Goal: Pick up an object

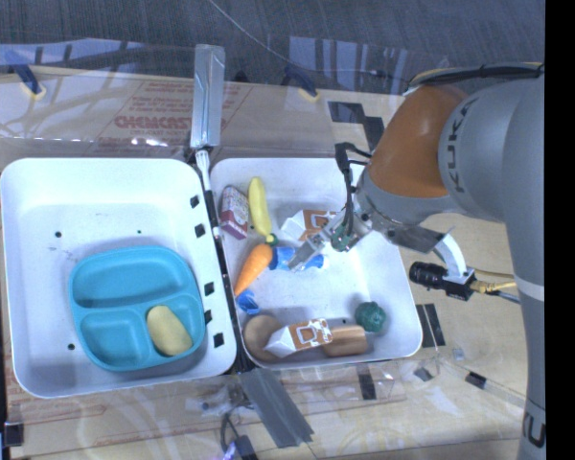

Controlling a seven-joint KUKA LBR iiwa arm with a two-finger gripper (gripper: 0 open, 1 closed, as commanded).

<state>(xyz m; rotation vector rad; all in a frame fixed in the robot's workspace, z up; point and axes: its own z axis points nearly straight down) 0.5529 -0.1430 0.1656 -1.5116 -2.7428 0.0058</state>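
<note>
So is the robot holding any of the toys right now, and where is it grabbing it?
It cannot be told. The gripper is low in the right bin, right among the small items by the carrot, but no grip is clear.

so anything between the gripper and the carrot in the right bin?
Nothing visible blocks it. The gripper is low over the clutter just right of the carrot, with a blue item in the gap between them. The banana lies above the carrot, clear of that line.
</note>
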